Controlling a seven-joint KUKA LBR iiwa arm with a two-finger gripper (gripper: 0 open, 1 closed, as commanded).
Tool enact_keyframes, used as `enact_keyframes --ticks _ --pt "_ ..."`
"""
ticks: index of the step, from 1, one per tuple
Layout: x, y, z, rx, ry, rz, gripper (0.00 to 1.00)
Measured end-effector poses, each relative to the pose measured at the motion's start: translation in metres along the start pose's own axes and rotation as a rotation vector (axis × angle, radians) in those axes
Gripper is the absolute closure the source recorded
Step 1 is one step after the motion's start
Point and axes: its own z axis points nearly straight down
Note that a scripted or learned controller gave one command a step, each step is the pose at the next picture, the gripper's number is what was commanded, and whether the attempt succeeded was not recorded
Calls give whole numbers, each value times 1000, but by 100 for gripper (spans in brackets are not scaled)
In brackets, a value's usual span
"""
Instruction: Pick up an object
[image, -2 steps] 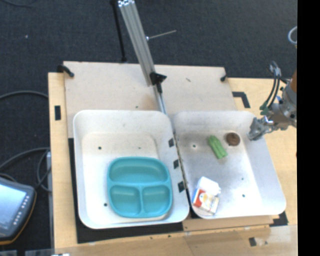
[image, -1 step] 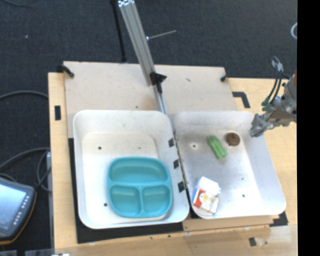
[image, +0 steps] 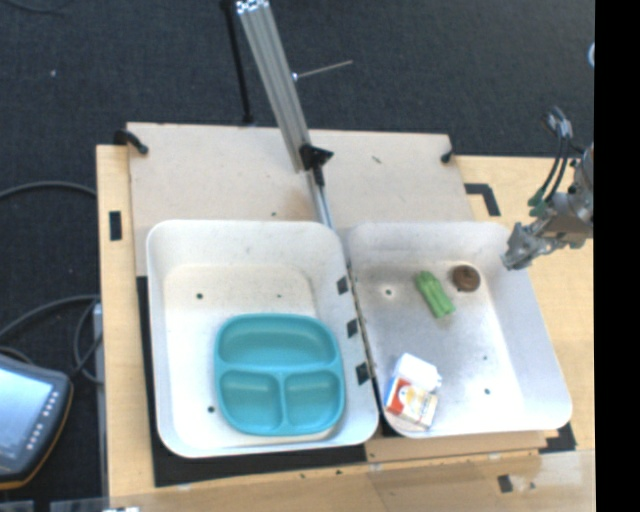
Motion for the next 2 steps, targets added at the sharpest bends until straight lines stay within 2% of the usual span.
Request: enact_keyframes --ticks 2 --pt "-2 1 -21 -5 -1 2 100"
